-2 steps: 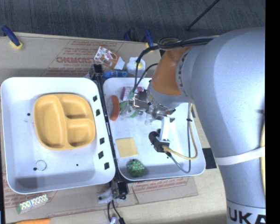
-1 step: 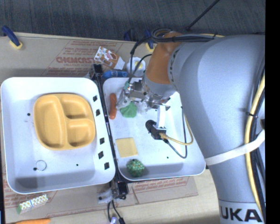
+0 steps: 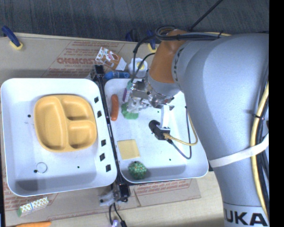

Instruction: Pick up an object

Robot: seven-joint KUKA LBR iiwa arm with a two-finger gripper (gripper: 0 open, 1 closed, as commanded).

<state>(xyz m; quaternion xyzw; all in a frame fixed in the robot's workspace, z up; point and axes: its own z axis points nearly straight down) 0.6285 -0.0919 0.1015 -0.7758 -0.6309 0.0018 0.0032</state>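
My gripper (image 3: 135, 100) is low in the upper part of the right bin (image 3: 189, 167), just over a green toy (image 3: 129, 111). The arm's wrist hides most of the gripper from above. An orange sausage-shaped toy (image 3: 114, 107) lies upright along the bin's left wall, just left of the gripper. A pale yellow square slice (image 3: 128, 149) lies flat in the middle of the bin. Near the front wall sits a green knobbly ball (image 3: 137, 170). A blue object (image 3: 116, 74) rests at the bin's top left corner.
The left bin (image 3: 14, 126) holds a yellow divided tray (image 3: 65, 122) and a small clear ring (image 3: 41, 167). A black cable with a yellow lead (image 3: 166, 136) hangs from the wrist over the right bin. A small printed carton (image 3: 106, 56) lies on the cardboard behind the bins.
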